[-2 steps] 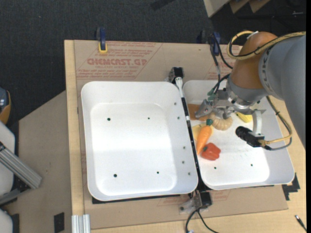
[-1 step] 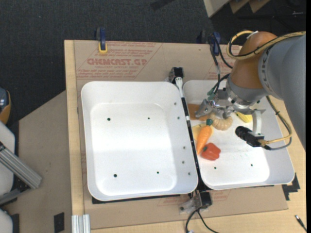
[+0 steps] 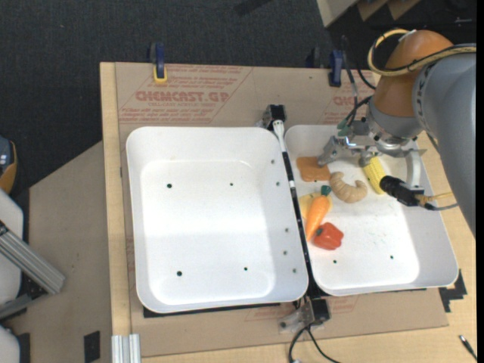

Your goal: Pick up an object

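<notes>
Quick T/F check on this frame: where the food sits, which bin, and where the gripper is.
1. All the food lies in the right bin. True.
2. The carrot lies at the right bin's far right edge. False: it lies near the divider, on the bin's left side.
3. The red pepper touches the carrot's lower end. True.
4. The gripper is above the left bin. False: it is over the right bin's far end, near the corn.

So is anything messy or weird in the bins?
A bit lopsided: all the toy food, the carrot, red pepper, croissant, bread slice and corn, is bunched at the right bin's far left side. Nothing looks spilled or broken.
</notes>
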You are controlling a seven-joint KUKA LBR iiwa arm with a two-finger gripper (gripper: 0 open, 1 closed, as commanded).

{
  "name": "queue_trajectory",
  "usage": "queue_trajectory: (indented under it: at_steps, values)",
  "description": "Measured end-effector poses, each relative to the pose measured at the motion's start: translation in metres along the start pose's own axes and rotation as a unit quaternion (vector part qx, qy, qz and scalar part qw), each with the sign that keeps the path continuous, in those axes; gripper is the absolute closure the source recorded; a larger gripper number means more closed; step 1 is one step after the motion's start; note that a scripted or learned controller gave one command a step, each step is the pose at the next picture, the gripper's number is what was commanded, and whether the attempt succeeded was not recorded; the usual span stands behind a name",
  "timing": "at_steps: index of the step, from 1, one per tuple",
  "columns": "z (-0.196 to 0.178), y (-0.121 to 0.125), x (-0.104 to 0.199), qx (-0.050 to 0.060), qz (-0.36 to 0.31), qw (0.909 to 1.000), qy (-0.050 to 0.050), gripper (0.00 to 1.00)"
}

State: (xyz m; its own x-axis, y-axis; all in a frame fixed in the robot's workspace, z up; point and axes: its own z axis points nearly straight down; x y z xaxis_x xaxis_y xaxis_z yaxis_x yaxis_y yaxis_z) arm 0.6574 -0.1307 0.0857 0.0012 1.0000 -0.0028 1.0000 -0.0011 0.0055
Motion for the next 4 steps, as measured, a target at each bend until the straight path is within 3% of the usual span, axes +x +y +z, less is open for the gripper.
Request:
queue_trajectory:
  at_steps: [1, 2, 3, 4]
  values:
    - [-0.002, -0.039, 0.038, 0.002, -0.001, 1.0, 0.002, 0.0]
    - [0.0, -0.003, 0.038, 0.0, -0.001, 1.0, 0.001, 0.0]
    - [-0.001, -0.034, 0.035, 0.003, 0.0, 1.0, 0.002, 0.0]
    - [0.0, -0.011, 0.037, 0.001, -0.001, 1.0, 0.001, 0.0]
